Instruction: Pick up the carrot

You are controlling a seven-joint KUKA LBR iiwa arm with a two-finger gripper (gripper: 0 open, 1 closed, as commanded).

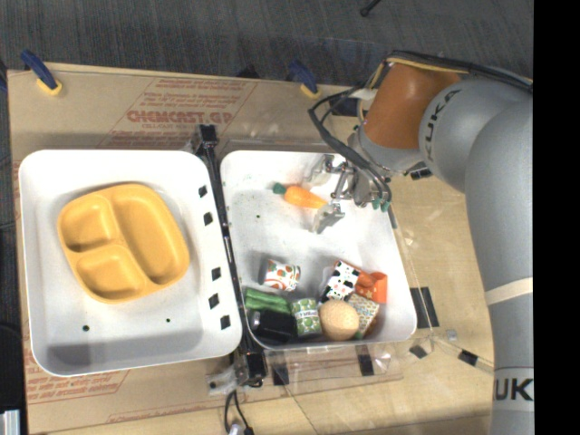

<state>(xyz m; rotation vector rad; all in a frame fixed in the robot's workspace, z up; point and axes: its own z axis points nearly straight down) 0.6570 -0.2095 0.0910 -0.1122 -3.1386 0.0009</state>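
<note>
While lying in the right bin [272,166], carrot [303,196] beside fingers [330,216].

A yellow divided tray [122,240] sits in the left bin [45,333]. At six o'clock in the right bin [272,166], small toys [317,302] cluster together.

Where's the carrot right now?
The carrot lies in the right bin, near its far end, just left of the gripper and well apart from the toys heaped at the near end.
</note>
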